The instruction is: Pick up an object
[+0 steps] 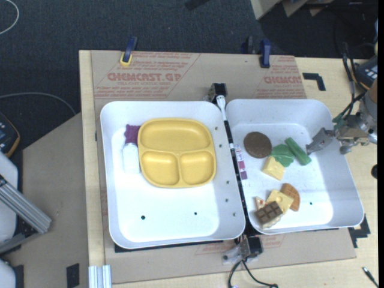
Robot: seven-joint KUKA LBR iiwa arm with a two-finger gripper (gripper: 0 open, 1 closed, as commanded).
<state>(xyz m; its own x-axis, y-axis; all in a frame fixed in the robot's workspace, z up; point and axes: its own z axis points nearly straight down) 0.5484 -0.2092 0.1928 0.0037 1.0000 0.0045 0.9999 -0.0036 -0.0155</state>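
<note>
The camera view looks down on a brown surface (pixel 180 71) carrying two shallow white bins side by side. The left bin (pixel 174 227) holds a yellow divided tray (pixel 177 152), with a purple item (pixel 131 133) and a white item (pixel 129 158) tucked against the tray's left edge. The right bin (pixel 336 191) holds the loose pieces: a brown round disc (pixel 257 144) near its upper left, a green piece (pixel 297 150) to the disc's right, a lighter green piece (pixel 282 155) touching it, and a pale yellow wedge (pixel 274 168) just below them. Lower down sits a cluster of a yellow block (pixel 279 198), an orange-brown slice (pixel 290 192) and a dark chocolate-like bar (pixel 268 210), all touching or nearly so. The end effector (pixel 321 141) reaches in from the right over the right bin's upper right part, near the green piece but apart from it, with nothing between its fingers; whether those fingers stand apart or together I cannot tell at this angle.
</note>
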